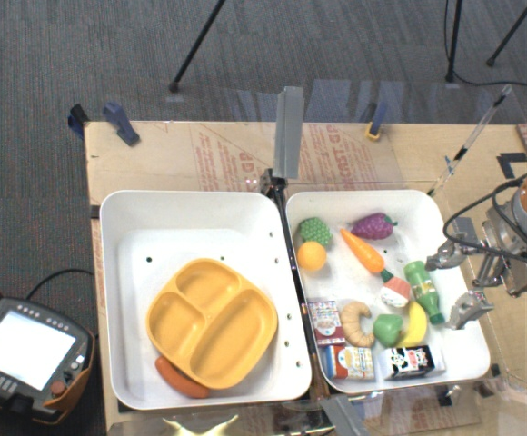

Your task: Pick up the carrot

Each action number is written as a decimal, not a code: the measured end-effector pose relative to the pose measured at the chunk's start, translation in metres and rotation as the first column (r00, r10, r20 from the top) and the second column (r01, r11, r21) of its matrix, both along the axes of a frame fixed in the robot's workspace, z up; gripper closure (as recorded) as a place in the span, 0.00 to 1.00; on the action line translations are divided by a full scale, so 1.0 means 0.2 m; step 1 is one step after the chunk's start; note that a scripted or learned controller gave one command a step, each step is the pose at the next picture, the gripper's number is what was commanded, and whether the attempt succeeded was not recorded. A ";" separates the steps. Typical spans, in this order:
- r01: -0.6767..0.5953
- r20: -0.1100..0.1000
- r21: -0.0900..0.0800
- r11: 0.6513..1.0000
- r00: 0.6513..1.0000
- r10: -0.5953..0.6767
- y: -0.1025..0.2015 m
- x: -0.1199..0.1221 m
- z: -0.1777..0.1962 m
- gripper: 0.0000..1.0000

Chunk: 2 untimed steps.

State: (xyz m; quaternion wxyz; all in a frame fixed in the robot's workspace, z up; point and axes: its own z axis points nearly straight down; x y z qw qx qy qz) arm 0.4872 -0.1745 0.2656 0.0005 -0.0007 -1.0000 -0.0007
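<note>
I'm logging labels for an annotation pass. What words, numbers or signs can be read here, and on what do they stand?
Red print on the cardboard sheet under the bins: upside down and too faint to read.
Small red carton: print too small to read.
Striped carton: blurred.
Black and white milk carton: no readable text.
Handheld pendant's screen: washed out white.

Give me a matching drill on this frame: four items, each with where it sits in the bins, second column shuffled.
1. carrot
2. yellow plate
3. green bottle
4. milk carton

A. left bin
B. right bin's front edge
C. between the orange ball and the purple eggplant
D. right bin, nearest the gripper

Pairs: 1-C, 2-A, 3-D, 4-B
</note>
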 end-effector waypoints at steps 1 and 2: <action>0.132 -0.001 0.000 0.991 0.991 -0.132 0.04 0.16 -0.90 0.00; -0.076 0.003 0.000 0.997 0.997 0.076 0.23 0.55 -0.89 0.00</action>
